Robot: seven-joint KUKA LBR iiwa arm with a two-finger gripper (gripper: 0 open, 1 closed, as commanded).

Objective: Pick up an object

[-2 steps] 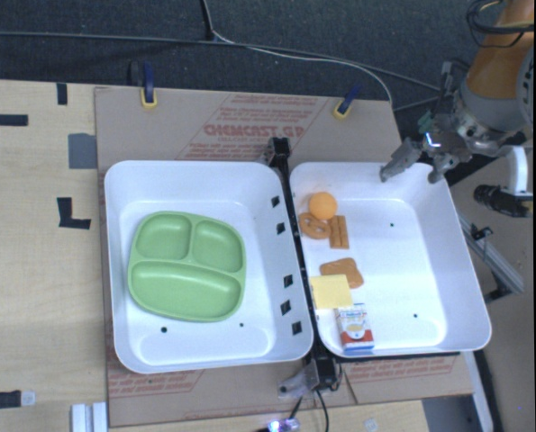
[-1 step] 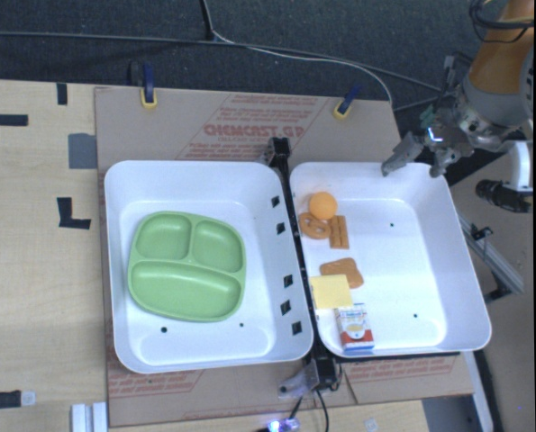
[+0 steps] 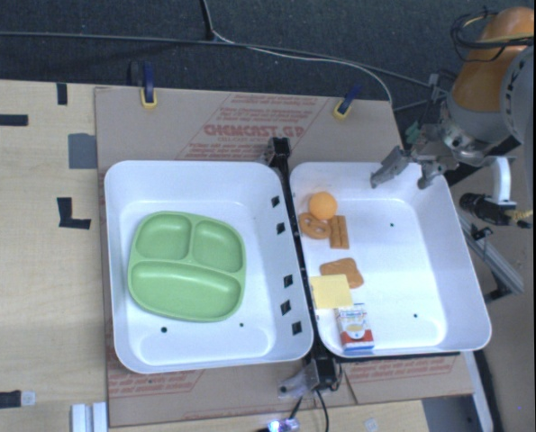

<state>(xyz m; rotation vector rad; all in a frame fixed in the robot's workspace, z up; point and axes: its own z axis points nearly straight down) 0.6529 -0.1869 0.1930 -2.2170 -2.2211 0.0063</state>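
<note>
My gripper (image 3: pixel 403 175) hangs over the far edge of the right bin (image 3: pixel 430 241), its two fingers spread apart and open, with nothing between them. Along that bin's left side lie an orange ball (image 3: pixel 322 205), a pretzel-like ring (image 3: pixel 313 227), a brown cracker stick (image 3: pixel 339 232), a toast-shaped piece (image 3: pixel 343 271), a yellow cheese slice (image 3: pixel 331 291) and a small milk carton (image 3: pixel 354 326). All of these sit left of and nearer than the gripper, apart from it.
The left bin (image 3: pixel 195 178) holds a green divided plate (image 3: pixel 187 265). Black clips (image 3: pixel 279 154) join the bins along the middle. A cable (image 3: pixel 277 52) runs across the dark backdrop. The arm's orange band (image 3: pixel 488 57) stands at the upper right.
</note>
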